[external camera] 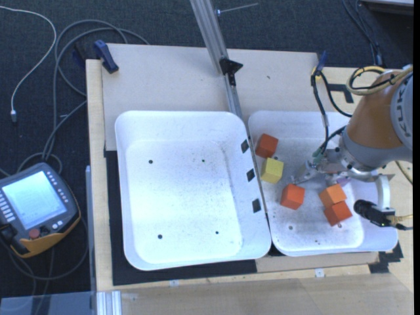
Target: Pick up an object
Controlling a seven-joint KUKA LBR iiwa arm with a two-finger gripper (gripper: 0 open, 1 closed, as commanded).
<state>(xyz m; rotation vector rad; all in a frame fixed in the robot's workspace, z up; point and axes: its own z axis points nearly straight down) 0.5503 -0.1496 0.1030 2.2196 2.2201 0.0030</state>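
Several blocks lie in the right bin (308, 240). An orange block (266, 145) sits near the bin's far left, with a yellow block (272, 170) just in front of it. Another orange block (293, 196) lies in the middle. Two more orange blocks (333, 193) (338, 212) touch each other further right. My gripper (314, 170) hangs low over the bin floor, between the yellow block and the right pair. Nothing is visibly held in it.
The left bin (131, 176) stands beside the right one, with a shared raised wall between them. A metal pole (209, 25) slants up from behind the bins. Cables (321, 104) trail near the arm at the right.
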